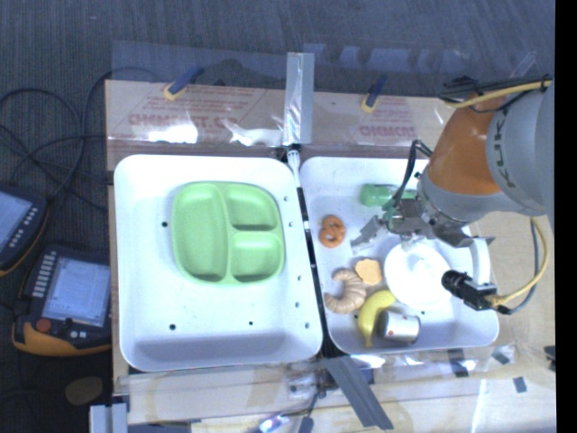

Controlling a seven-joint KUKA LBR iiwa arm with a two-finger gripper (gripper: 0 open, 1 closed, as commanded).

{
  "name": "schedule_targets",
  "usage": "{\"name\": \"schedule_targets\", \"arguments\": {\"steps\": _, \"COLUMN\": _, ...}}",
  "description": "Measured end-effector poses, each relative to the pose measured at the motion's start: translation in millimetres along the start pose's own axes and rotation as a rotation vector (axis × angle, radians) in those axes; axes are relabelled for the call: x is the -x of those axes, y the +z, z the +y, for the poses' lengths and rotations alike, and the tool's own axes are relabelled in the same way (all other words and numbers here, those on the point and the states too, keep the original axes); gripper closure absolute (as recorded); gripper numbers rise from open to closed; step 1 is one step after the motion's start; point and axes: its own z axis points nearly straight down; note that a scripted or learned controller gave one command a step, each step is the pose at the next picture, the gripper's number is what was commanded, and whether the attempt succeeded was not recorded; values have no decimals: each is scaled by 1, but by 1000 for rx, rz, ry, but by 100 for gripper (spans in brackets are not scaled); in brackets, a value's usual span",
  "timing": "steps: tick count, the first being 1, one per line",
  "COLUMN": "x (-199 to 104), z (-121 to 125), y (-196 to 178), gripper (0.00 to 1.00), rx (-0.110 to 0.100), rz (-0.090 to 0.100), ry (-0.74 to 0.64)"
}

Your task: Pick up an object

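Note:
The right bin [482, 327] holds several items. Among them are a green object [375, 194] at the back, a small orange pretzel-like piece [332, 231], and a tan croissant [345, 290]. There is also an orange cracker [367, 271], a yellow banana [370, 312], a metal can [398, 327] and a white round dish [416, 276]. My gripper [386, 226] hangs low over the middle of this bin. It is just in front of the green object and behind the white dish. Nothing can be seen held in it.
The left bin [144, 314] holds a green divided tray [227, 231]. The two bins meet at a ridge [306, 251] close to the pretzel and croissant. The arm's orange band [464, 156] and cables [532, 278] cover the right bin's far right side.

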Motion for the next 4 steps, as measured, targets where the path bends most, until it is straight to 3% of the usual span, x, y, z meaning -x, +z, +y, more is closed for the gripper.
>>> {"name": "schedule_targets", "arguments": {"steps": 1, "x": -48, "z": -45, "y": -29, "gripper": 0, "rx": -2, "rz": 2, "ry": 18}}
{"name": "schedule_targets", "arguments": {"steps": 2, "x": -59, "z": -42, "y": -92, "gripper": 0, "rx": 1, "rz": -2, "ry": -3}}
{"name": "schedule_targets", "arguments": {"steps": 3, "x": -59, "z": -63, "y": -92, "gripper": 0, "rx": -1, "rz": 1, "ry": 100}}
{"name": "schedule_targets", "arguments": {"steps": 4, "x": -59, "z": -64, "y": -28, "gripper": 0, "rx": -2, "rz": 0, "ry": 79}}
